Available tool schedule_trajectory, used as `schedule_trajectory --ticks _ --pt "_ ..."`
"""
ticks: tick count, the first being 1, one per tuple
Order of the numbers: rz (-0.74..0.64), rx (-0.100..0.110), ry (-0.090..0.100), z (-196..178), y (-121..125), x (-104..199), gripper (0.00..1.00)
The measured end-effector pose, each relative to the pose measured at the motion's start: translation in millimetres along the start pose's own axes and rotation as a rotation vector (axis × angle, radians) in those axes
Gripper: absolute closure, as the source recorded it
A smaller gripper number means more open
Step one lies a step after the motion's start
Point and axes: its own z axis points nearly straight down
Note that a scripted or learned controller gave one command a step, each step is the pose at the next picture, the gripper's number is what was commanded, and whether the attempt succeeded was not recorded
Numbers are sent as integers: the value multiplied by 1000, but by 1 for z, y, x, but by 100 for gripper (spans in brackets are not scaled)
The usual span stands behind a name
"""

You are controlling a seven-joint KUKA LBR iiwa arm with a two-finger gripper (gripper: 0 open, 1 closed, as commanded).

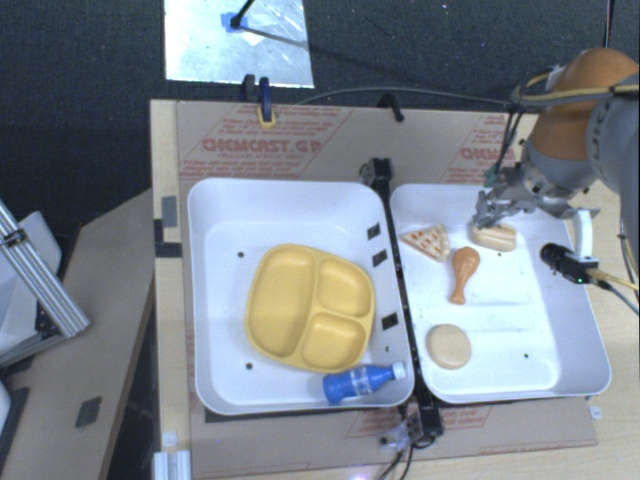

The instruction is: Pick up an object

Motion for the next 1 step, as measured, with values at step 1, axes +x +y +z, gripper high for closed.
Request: schedule_trajectory --ticks 1 --pt "3 -1 0 -47 9 0 100"
